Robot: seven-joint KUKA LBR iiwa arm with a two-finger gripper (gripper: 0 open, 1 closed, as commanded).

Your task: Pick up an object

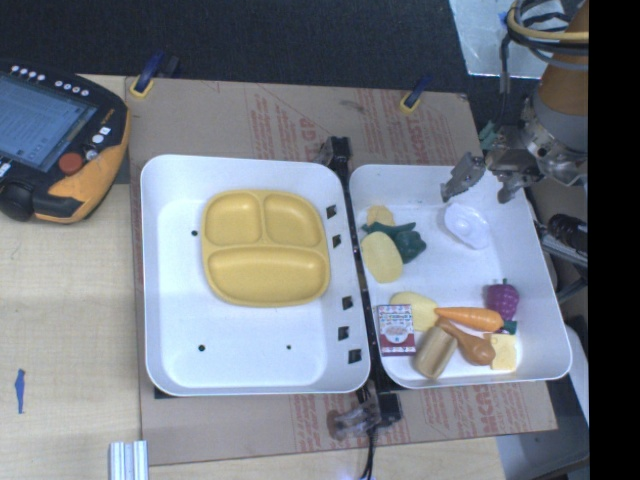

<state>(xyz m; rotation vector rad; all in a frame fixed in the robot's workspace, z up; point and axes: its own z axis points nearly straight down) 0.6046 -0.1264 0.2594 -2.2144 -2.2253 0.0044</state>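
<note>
Inventory, near edge to far. Clock refs are per bin, 12 = far rim.

1. Right-hand white shallow plastic bin (535, 258), near end, approx 5–7 o'clock: small red-and-white printed carton (396, 329), lying flat against the inner wall. Beside it a tan cylinder, bread-roll type (434, 352). Orange plastic carrot (468, 318) lies across the group, w/ a darker orange-brown piece (476, 348) under it. Pale yellow wedge, cheese-like (505, 352), at approx 5. Yellow rounded lump (414, 309) just behind the carton. Purple grape bunch toy (502, 297) at approx 4, near the rim.

2. Same bin, mid to far, approx 9–10 o'clock: pale yellow oval, lemon-like (381, 257), touching a dark green leafy toy (397, 238); small yellow piece (379, 215) behind both.

3. Same bin, approx 1 o'clock: whitish translucent rounded item (466, 226), hard to read against the white floor.

4. Left-hand white shallow plastic bin (170, 328): yellow three-compartment plastic plate (266, 246), sits toward the far half.

5. Two-finger gripper (486, 176), over the right bin's far rim at approx 1 o'clock, just behind the whitish item. Fingers look spread, nothing between them.

Status: pick not yet made. No object lifted; all lie in the bins. Likely candidate = the whitish item, being nearest the tool, but that is a guess. Left to do: descend, close, lift.
</note>
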